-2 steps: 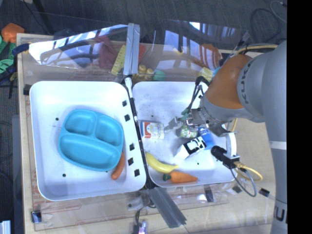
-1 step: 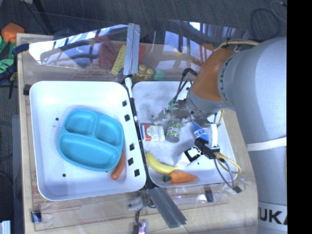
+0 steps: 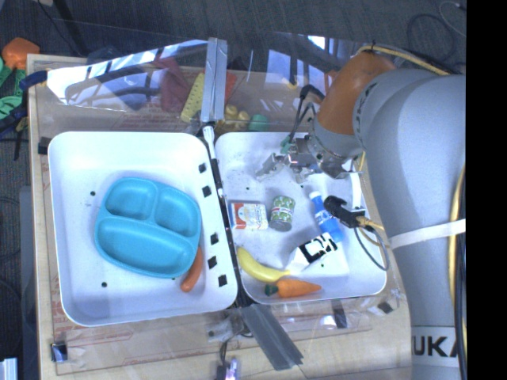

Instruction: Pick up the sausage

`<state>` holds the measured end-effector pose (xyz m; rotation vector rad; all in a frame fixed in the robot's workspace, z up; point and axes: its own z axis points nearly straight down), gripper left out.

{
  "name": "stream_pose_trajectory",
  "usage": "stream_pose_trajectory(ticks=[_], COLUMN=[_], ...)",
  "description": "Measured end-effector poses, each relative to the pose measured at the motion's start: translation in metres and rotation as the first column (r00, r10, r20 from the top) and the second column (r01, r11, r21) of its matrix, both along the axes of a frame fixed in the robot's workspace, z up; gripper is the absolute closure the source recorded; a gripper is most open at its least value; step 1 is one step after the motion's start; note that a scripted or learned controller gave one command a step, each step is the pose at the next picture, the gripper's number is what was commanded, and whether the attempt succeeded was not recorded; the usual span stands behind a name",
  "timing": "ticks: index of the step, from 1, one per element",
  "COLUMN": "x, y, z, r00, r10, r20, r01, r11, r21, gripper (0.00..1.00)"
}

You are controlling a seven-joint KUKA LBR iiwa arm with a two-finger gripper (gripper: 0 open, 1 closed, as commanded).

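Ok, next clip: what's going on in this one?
A grey KUKA arm reaches into the right bin, its gripper near the bin's far end, above bare floor. The sausage lies in the left bin beside the blue divided plate, untouched. A banana, carrot, small can and blue bottle sit in the right bin.

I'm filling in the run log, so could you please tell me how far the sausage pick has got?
Nothing looks done yet: the sausage lies in the left bin, beside the blue tray. The tool is over the right bin, nowhere near it. Crossing over, grasping and lifting all remain.
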<state>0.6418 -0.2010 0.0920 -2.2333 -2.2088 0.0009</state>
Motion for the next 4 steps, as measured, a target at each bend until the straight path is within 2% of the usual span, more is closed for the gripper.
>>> stream_pose_trajectory(ticks=[1,2,3,4], x=[0.001,-0.001,-0.086,-0.134], y=[0.002,0.004,0.006,0.003], z=[0.010,0.058,0.114,0.017], r00=[1.000,0.956,0.972,0.904], r10=[0.010,-0.292,-0.236,-0.427], r20=[-0.001,-0.001,-0.002,0.000], r01=[-0.010,0.292,0.236,0.427], r11=[1.000,0.956,0.972,0.904], r21=[0.000,0.000,0.000,0.001], gripper=[1.00,1.00,1.00,1.00])
